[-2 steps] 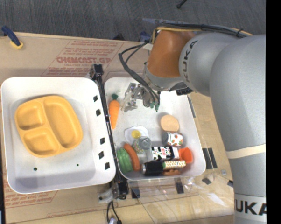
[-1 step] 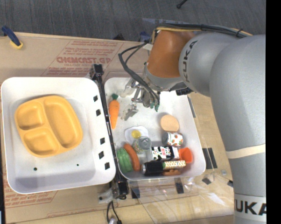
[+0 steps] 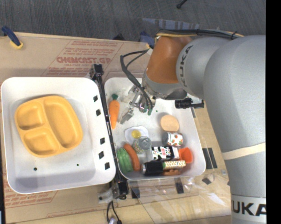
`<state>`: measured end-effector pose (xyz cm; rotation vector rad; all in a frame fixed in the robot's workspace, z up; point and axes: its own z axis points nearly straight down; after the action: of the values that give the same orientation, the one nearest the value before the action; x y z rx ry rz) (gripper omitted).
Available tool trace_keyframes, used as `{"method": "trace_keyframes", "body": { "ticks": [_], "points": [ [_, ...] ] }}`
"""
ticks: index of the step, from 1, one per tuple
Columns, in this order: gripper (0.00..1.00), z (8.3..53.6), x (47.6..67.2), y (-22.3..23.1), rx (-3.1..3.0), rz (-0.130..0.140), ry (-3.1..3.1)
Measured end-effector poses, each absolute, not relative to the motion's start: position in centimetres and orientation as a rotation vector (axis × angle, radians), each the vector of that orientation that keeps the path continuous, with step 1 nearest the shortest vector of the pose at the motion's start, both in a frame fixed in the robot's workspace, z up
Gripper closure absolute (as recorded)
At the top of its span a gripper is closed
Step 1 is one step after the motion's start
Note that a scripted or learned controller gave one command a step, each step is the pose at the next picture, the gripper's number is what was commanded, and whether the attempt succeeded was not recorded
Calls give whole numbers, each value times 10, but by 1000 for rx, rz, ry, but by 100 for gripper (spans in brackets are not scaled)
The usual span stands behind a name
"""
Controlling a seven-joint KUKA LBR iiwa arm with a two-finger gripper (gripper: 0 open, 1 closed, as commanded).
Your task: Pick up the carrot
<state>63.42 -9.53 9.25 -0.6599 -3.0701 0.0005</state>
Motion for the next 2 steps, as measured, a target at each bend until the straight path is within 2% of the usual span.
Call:
{"method": "trace_keyframes", "body": {
  "ticks": [1, 2],
  "points": [
    [0, 92, 628, -100, -1123, 2, -2930],
    [0, 198, 582, -71, -1404, -6, -2822]
  ]
}}
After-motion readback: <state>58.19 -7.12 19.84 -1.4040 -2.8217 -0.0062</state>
